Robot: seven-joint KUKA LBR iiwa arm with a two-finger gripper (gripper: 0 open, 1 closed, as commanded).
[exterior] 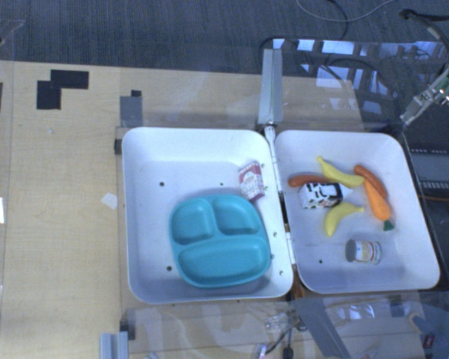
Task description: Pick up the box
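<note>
- The bench (52,223) comes nearest to me along its lower edge, pale wood under a clear sheet, with the two bins side by side on it.
- The left bin (146,200) is white and shallow, and most of its floor is taken up by the plate.
- The right bin (415,253) touches the left one along their shared wall and holds the food items.
- A teal divided plate (218,239) lies flat in the near half of the left bin.
- The gripper (425,103) sits at the far right, beyond the right bin's back corner and well apart from everything in both bins. It is small and blurred there, so I cannot tell how far open it is, and I see nothing in it.
- An orange carrot (376,195) lies toward the right side of the right bin.
- Two yellow bananas lie near it, one (338,173) further back and one (340,216) nearer.
- A reddish sausage (305,179) lies just left of the back banana.
- The box (251,180), red and white, rests in the left bin near the shared wall, just beyond the plate's far right corner.
- A black-and-white item (322,194), possibly a small carton, sits between the bananas.
- A small can (364,251) lies on its side nearest me in the right bin.
</note>
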